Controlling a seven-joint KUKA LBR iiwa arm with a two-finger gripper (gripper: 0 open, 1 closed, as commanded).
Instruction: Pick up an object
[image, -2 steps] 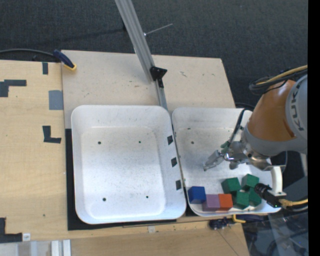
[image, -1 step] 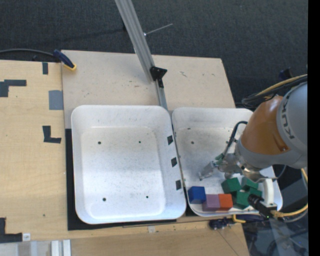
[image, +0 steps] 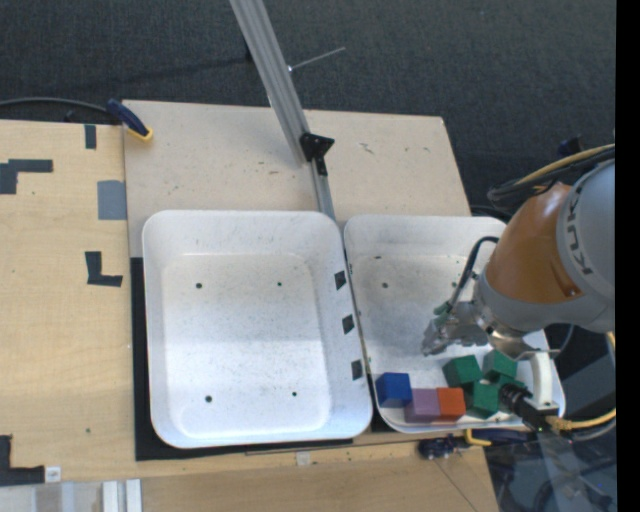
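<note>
Risk is building at my metal two-finger gripper (image: 443, 333), whose opening I am unable to judge, hovering above the crowded green plastic block (image: 462, 371) beside the orange cube (image: 451, 401), inviting a glancing miss.

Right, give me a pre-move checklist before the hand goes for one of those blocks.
1. Blocks present in the right bin: ok. Blue block, purple block, orange block and green blocks cluster at its near edge.
2. Hand over the right bin: ok, just above the green blocks in the view.
3. Hand holding nothing: cannot tell, fingers too blurred.
4. Target isolated: not ok, purple and orange touch, others crowd close.
5. Room from the bin wall: not ok, blocks sit against the near rim.
6. Left bin out of the path: ok.
</note>
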